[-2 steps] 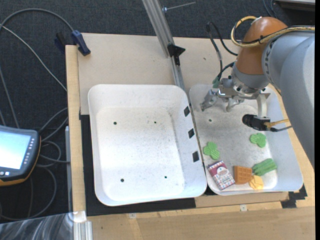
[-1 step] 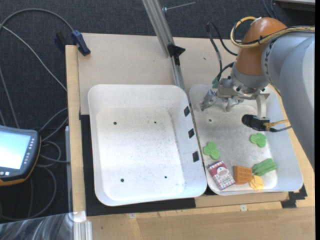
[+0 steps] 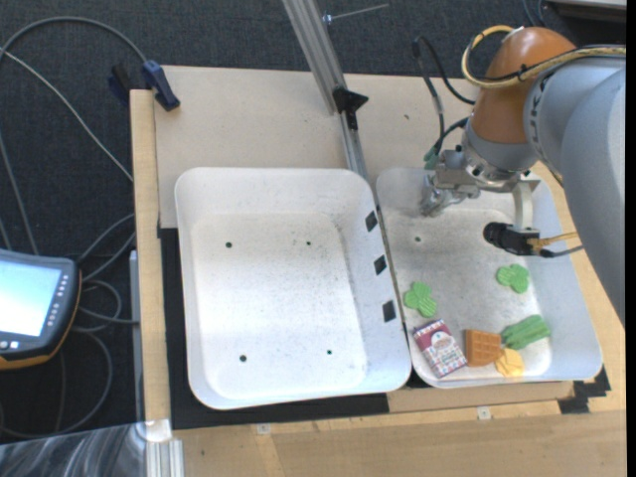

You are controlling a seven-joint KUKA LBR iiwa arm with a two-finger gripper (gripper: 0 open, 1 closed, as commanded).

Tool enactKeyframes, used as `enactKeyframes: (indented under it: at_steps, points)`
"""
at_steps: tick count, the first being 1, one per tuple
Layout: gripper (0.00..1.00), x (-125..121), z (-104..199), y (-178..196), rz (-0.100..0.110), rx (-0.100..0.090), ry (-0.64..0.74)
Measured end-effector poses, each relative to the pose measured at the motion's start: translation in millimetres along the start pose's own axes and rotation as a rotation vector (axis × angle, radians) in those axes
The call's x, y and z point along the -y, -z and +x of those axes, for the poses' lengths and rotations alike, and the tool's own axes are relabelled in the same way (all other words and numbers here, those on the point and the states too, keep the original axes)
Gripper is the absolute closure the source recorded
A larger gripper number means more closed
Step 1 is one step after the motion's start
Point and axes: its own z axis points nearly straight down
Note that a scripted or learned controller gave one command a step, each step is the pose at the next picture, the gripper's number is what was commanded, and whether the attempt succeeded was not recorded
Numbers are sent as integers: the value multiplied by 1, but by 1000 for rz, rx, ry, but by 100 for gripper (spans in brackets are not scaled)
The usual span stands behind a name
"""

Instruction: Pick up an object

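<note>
**Bench and surroundings, seen from above**

Floor: dark carpet, fine speckled weave, lit evenly. Black cables loop across it at left. Bench top: pale wood, bare at the back, light wooden edging along the left side and front. A blue clamp grips the back left corner. A grey metal pole slants up from the bench's middle, black bracket at its foot. At the left edge, a handheld pendant with a lit screen.
</note>
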Motion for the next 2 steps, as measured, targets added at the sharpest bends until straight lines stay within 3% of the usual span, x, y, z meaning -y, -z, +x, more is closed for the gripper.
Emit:
enactKeyframes:
  at_steps: [2]
  points:
    - [100,3,-7,115,-9,3,1]
